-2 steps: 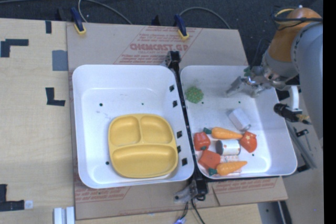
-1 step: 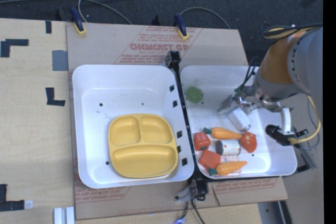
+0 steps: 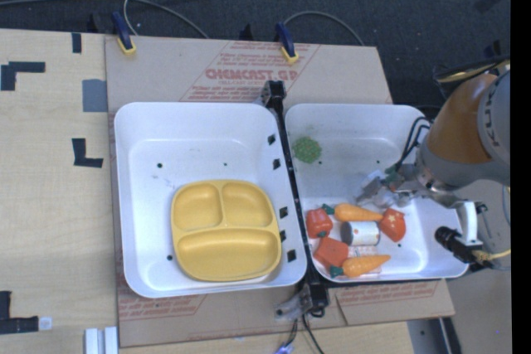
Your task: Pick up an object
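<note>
We start at the gripper [image 3: 383, 185], low in the right bin [image 3: 357, 122], and we cannot tell how its fingers stand; the metal tip is a grey blur from this height. It hangs just above the pile of toy food, its tip close to the upper carrot [image 3: 358, 213] and the red pepper [image 3: 392, 225] on the pile's right side, though we cannot say whether it touches either.

Moving out, we see the pile bunched in the near part of that bin: a small grey and white can [image 3: 362, 233] in the middle, a red tomato-like piece [image 3: 319, 222] to its left, a red block [image 3: 332, 251] below that, and a second carrot [image 3: 365, 265] lying along the near wall. Well apart from them, toward the far left corner, sits a green leafy piece [image 3: 308, 149].

Behind the gripper we see the arm [image 3: 469, 137] coming in over the bin's right rim, its orange band bright above the grey wrist.

Across the divide, the left bin [image 3: 141, 137] holds a yellow divided plate [image 3: 226, 230], lying flat toward the near side.
</note>
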Controlling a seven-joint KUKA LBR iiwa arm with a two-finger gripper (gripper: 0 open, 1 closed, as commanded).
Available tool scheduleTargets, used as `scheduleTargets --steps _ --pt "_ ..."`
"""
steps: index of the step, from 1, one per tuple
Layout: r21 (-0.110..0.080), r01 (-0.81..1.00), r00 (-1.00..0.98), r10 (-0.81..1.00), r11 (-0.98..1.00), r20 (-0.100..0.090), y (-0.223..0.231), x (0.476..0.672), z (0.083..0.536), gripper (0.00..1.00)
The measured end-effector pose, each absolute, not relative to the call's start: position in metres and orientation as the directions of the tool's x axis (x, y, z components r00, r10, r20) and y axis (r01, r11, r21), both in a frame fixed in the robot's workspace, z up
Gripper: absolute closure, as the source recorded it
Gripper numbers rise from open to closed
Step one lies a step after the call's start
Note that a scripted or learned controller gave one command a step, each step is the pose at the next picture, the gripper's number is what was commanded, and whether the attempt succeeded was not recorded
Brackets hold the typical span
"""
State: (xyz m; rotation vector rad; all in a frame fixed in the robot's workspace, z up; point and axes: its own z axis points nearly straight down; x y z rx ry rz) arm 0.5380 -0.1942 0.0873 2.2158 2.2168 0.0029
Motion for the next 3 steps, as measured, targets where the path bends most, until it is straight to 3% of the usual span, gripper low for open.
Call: scheduleTargets --steps 1,2,3 --pt "0.008 1.0 -0.001 1.0 0.001 -0.005 -0.194 0.539 0.097 1.0" --pt "0.001 1.0 -0.003 1.0 0.003 0.0 -0.123 0.547 0.183 1.0" --pt "-0.002 1.0 -0.003 1.0 0.003 0.001 -0.073 0.547 0.184 1.0"
